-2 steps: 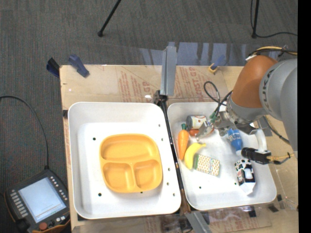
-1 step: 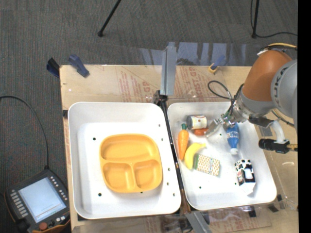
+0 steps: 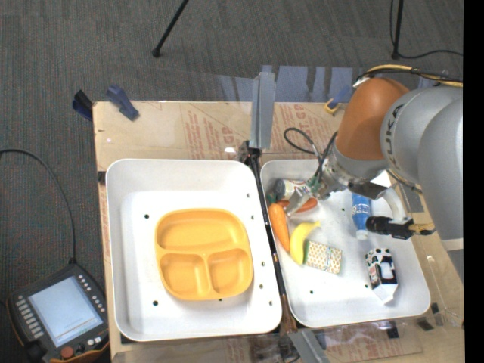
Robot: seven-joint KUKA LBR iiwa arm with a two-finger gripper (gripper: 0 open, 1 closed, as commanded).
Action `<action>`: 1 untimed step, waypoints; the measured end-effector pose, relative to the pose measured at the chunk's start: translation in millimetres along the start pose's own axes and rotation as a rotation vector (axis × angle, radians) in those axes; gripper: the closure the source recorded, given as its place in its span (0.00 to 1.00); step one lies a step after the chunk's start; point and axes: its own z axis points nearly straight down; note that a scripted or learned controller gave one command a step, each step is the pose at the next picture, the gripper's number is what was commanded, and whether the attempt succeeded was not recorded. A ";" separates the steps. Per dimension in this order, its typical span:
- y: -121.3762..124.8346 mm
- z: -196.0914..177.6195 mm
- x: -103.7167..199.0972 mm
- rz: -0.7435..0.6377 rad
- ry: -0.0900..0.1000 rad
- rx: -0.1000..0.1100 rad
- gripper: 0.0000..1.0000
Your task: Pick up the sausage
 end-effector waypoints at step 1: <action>-0.4 -8.1 0.2 0.001 0.003 0.003 1.00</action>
